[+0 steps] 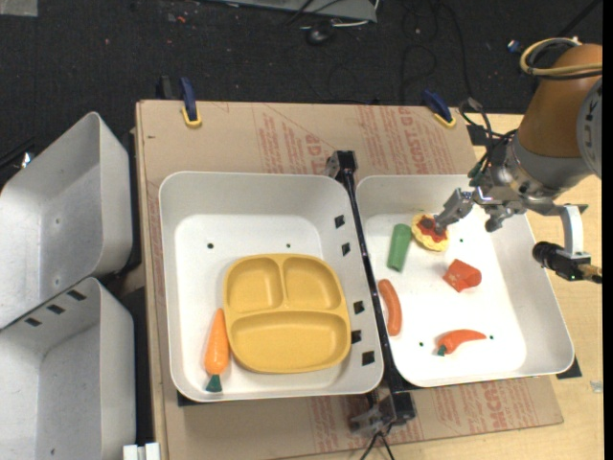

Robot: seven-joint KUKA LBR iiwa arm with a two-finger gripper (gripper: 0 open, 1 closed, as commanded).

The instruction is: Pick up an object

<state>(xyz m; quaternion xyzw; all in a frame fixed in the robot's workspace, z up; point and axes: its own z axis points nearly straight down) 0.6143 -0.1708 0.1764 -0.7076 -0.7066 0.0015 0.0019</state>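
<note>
Gripper (442,224) sits low at burger toy (430,233) in right bin (546,353); jaws' state unclear, can't tell. Nothing lifted yet.

Arm (560,103) ran off the frame's right edge, upper links unseen. Gripper (442,224) tip overlapped the yellow-and-red toy (429,235); finger spacing there too small to read. Toy's identity unclear. Beside it, red chunk (462,275) equally indistinct.

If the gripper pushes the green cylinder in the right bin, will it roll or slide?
The green cylinder lies on its side on the right bin, so it would probably roll if pushed across its length. It looks smooth, perhaps slippery. It seems stiff plastic and likely light.
</note>
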